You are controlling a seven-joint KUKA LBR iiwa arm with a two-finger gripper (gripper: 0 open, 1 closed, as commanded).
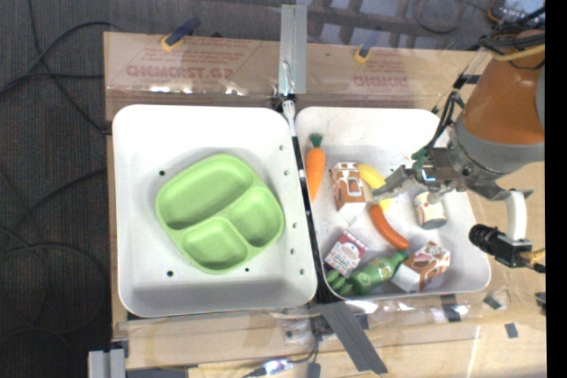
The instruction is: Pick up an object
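**Nothing lifted yet: claw low over the right bin, no object in its grip**

Two bins sat side by side, and the work was all in the right bin [461, 124], where the claw [423, 175] hung low beneath the arm's orange band [505, 106]. Whether the claw stood open or closed I cannot tell from this slant, and nothing showed between its parts, so I judge the pick as not yet made: the grasp and the lift were both left to do.

Just below and beside the claw lay a small pale cylinder [431, 210], the nearest candidate. Its long axis could not be read. A yellow piece [372, 178] lay near the claw's left. Lower left of the claw, an orange sausage-shaped toy [388, 227] ran slantwise, from upper left to lower right. Farther left, the carrot [314, 173] lay along the bin wall, its green top pointing away from the camera. Well to the left, in the other bin, rested a green divided plate [221, 212].
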